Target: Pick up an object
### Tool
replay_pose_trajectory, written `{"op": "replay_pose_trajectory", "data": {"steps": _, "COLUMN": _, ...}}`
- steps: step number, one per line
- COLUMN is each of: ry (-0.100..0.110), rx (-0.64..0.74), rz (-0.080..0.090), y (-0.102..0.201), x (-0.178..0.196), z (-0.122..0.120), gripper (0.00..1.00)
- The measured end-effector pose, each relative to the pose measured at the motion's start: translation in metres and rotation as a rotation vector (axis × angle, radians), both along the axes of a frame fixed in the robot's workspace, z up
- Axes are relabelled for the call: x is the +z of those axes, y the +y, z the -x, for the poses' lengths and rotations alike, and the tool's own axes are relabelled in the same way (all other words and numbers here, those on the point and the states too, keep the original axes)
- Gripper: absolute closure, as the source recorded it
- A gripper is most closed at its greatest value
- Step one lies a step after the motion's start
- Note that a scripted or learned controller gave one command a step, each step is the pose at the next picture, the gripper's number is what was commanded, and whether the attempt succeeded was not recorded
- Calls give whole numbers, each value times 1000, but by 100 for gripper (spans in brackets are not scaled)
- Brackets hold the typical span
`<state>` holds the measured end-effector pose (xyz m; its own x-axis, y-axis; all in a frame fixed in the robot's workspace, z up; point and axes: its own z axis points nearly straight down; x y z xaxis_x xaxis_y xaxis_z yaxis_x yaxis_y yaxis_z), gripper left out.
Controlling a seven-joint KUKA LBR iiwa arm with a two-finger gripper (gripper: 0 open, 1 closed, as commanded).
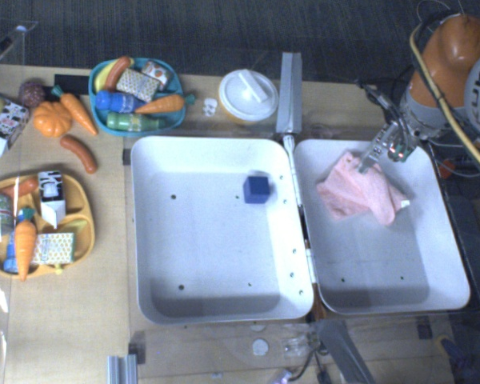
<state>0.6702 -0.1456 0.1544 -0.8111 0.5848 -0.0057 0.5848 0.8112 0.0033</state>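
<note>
End effector [371, 157] at pink cloth's [358, 192] top corner, touching; finger spread cannot be told.

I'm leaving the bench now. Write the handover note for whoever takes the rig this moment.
Gripper: down at the upper edge of the pink cloth in the right bin; whether it has hold of the cloth can't be told.
Blue block: lying loose in the left bin, near its upper right, apart from the arm.
Done: nothing visibly lifted yet.
Left: get a firm grip on one thing, probably the cloth, and raise it out of the bin.
</note>
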Motion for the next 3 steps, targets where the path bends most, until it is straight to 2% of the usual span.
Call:
{"op": "replay_pose_trajectory", "data": {"steps": 1, "ry": -9, "rx": -98, "rz": 0, "y": 15, "x": -54, "z": 5, "gripper": 0}}
{"op": "replay_pose_trajectory", "data": {"steps": 2, "ry": -23, "rx": -247, "rz": -1, "y": 34, "x": -58, "z": 34, "gripper": 0}}
{"op": "replay_pose_trajectory", "data": {"steps": 3, "ry": -31, "rx": -244, "rz": -2, "y": 35, "x": -45, "z": 31, "gripper": 100}}
